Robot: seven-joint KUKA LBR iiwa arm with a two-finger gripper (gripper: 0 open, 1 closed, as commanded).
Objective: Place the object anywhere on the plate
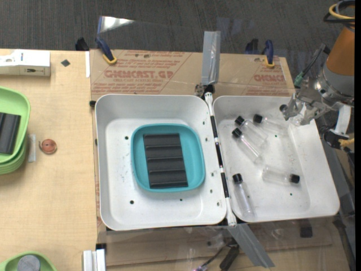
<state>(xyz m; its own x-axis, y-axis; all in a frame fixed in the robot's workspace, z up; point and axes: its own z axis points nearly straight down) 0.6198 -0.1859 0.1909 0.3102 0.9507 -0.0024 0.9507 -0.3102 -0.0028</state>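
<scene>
Hovering over the vial bin, plate waiting in the next bin

The grey arm's two-finger gripper (297, 110) hangs at the upper right corner of the right-hand shallow white bin (321, 199); whether it is released or clenched cannot be told from here, and nothing is seen in its grasp.

The task's things are the clear plastic vials with black caps scattered on that bin's floor. The nearest, a short black-capped vial (265, 121), lies just to the gripper's left in the camera view, close to the bin's far wall. Further left and lower, a longer clear vial (247, 141) runs on a slant, its cap toward the upper left. A third capped vial (280, 177) lies roughly crosswise in the lower middle, cap to the right, and a fourth vial (242, 192) lies nearly lengthwise by the left wall.

The teal rounded-square plate (195, 151), bearing a dark ribbed insert (164, 161), sits in the middle of the left-hand white bin (113, 151), well apart from the gripper, beyond the ridge where the two bins meet.

In my judgement the nearest vial is the likely pick; smooth and round, it may roll or slip on the slick bin floor. The carry then runs leftward over the shared rims, with open room around the plate.
</scene>
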